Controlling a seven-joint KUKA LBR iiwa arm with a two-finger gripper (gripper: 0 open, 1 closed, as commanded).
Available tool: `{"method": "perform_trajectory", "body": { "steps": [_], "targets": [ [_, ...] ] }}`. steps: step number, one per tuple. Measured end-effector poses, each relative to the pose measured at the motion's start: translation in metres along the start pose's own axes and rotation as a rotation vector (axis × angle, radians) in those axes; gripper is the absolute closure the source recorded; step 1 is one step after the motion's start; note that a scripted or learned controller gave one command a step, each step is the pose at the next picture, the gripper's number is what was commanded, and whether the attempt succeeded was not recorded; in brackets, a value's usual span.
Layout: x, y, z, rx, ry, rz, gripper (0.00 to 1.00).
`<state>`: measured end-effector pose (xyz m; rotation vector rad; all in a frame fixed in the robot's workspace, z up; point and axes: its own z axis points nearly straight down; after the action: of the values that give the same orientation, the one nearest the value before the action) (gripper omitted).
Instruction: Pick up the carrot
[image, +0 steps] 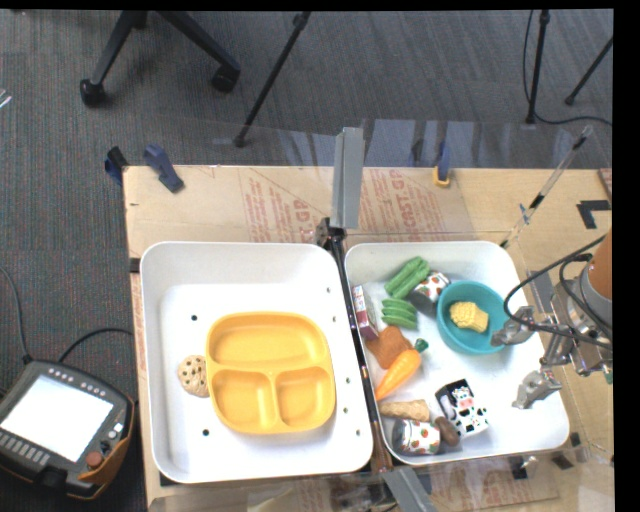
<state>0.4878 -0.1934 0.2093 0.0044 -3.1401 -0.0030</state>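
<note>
Carrot (398, 372) lies partly overlapped by neighbouring toys.

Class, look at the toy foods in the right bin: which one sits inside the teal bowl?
The yellow corn. It alone lies in the teal bowl; the carrot and green beans lie on the bin floor.

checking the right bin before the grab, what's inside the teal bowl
A yellow corn piece lies inside the round teal bowl, near its middle. The bowl floor under the corn is covered, so anything beneath it cannot be seen.
</note>
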Motion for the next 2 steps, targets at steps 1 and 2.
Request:
{"method": "perform_trajectory", "body": {
  "steps": [1,2],
  "targets": [
    [-0.017,0.096,0.065,-0.004,0.005,0.044,0.0],
    [-0.028,0.114,0.121,0.001,-0.009,0.179,0.0]
  ]
}}
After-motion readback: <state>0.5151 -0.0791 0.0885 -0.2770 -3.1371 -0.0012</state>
